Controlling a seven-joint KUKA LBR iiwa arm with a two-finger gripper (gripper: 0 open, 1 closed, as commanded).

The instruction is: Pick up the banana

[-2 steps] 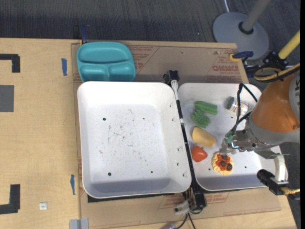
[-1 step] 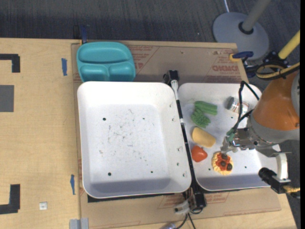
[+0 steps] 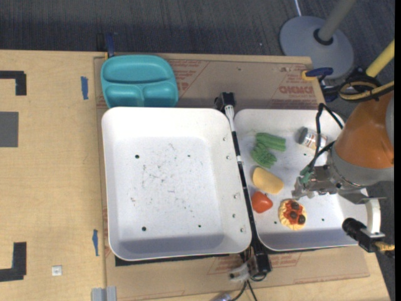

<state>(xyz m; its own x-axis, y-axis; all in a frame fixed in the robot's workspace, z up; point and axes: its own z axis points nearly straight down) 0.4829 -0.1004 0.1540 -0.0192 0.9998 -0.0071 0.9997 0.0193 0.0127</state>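
Note:
The banana [image 3: 267, 180] is a short, stubby yellow piece lying in the middle-left part of the right bin [image 3: 326, 237]. My gripper [image 3: 306, 187] hangs low over the same bin, just to the right of the banana and just above a small round pizza-like toy [image 3: 292, 213]. A narrow strip of bin floor separates the gripper from the banana. The grey wrist and orange band [image 3: 369, 137] cover the bin's right side.
Two green vegetable pieces [image 3: 268, 148] lie behind the banana, and a red piece [image 3: 262, 202] sits just in front of it. A small grey object [image 3: 305, 135] rests near the bin's back. The left bin [image 3: 169, 180] adjoins, with a teal tray [image 3: 139, 80] behind it.

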